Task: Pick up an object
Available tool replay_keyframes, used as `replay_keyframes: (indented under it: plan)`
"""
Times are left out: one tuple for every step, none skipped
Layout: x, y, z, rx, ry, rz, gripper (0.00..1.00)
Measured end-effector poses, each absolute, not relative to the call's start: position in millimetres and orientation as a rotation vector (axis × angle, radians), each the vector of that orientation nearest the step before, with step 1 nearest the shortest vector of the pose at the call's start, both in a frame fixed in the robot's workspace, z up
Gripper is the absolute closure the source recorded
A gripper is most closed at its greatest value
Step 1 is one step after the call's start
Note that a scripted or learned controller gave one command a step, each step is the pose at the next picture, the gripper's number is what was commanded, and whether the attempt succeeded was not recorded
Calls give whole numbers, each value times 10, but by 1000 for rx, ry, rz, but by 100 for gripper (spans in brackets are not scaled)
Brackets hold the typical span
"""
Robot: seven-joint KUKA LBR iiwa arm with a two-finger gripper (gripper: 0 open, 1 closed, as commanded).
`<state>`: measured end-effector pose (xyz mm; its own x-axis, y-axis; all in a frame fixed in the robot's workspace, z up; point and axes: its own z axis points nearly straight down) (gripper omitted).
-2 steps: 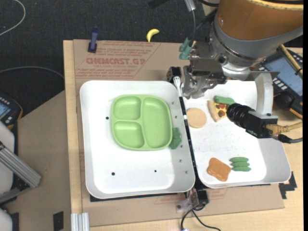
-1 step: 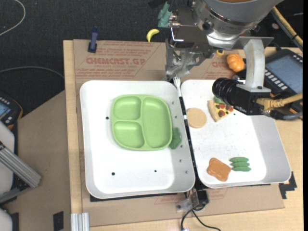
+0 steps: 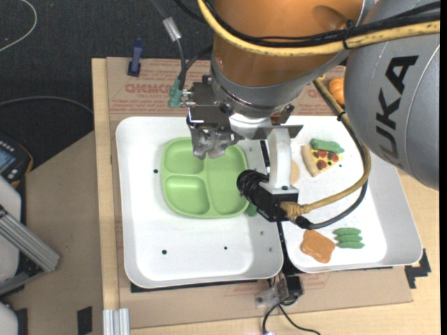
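Over the left bin [image 3: 140, 257], the tool [image 3: 209, 145] hangs above the green tray [image 3: 192, 187]; its grip I cannot tell.

The green tray [image 3: 202, 180] looks like smooth moulded plastic with a soft sheen. The two white bins [image 3: 140, 208] are smooth, glossy plastic too. Under them lies a sheet of matt brown cardboard [image 3: 112, 103] printed in red. The arm's orange band [image 3: 279, 19] is highly polished and mirror-like, while its grey shell [image 3: 405, 96] has a satin finish. The pincer [image 3: 209, 145] appears to be dull bare metal. The pizza slice [image 3: 321, 159], toast [image 3: 318, 246] and pea pods [image 3: 349, 238] look like matt rubbery plastic.
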<state>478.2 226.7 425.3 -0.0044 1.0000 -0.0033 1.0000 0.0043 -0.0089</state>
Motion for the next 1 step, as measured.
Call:
replay_keyframes:
  plan:
    - [4783, 2091, 3462, -2222, -2216, 16, 100]
